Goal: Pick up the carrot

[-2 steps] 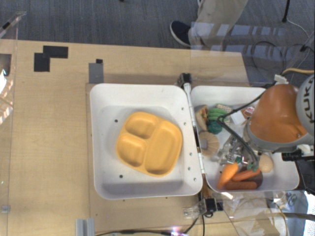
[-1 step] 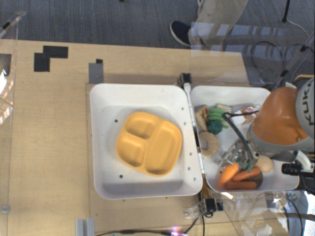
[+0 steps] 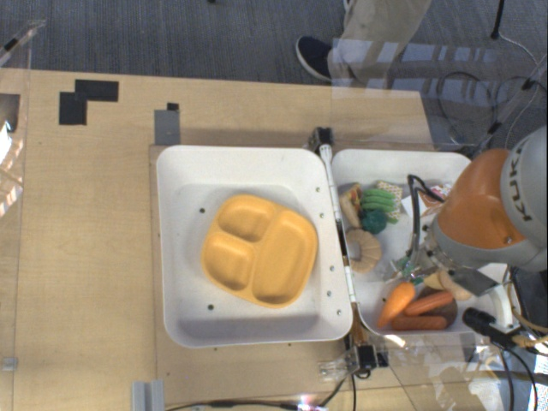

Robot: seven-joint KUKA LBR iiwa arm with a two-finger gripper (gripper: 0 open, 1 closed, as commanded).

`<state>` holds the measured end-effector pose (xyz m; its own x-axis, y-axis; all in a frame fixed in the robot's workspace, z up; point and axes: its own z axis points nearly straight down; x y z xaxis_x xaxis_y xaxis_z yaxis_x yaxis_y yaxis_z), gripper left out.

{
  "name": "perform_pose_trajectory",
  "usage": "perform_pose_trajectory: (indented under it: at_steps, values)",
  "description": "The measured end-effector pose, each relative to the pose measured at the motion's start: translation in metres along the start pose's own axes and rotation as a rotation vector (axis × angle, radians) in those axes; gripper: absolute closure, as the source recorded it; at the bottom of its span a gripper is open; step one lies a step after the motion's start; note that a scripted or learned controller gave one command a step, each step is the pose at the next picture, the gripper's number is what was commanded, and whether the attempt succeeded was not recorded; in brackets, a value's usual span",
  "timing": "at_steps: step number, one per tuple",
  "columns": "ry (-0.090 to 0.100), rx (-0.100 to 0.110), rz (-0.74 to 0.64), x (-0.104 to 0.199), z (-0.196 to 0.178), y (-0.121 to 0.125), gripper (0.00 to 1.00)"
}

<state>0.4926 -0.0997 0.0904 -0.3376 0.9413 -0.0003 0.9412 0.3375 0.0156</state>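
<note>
The carrot (image 3: 396, 303) is an orange cone lying near the front edge of the right bin (image 3: 370, 163), its tip pointing to the front left. The gripper (image 3: 413, 269) hangs just above and behind the carrot's thick end, under the arm's orange band (image 3: 484, 205). The arm's body hides much of the gripper. Nothing is visibly lifted off the bin floor.
Beside the carrot lie two reddish sausage-shaped toys (image 3: 431, 302) (image 3: 425, 322). A green leafy toy (image 3: 377, 207) and a tan round piece (image 3: 364, 249) sit further back in the right bin. The left bin (image 3: 175, 229) holds a yellow divided plate (image 3: 259, 249). Cables trail at the front right.
</note>
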Motion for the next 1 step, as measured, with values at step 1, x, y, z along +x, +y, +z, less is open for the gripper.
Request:
perform_pose_trajectory:
  at_steps: [1]
  values:
    - [-0.004,-0.009,-0.011,-0.0001,-0.0116,0.0041,1.00]
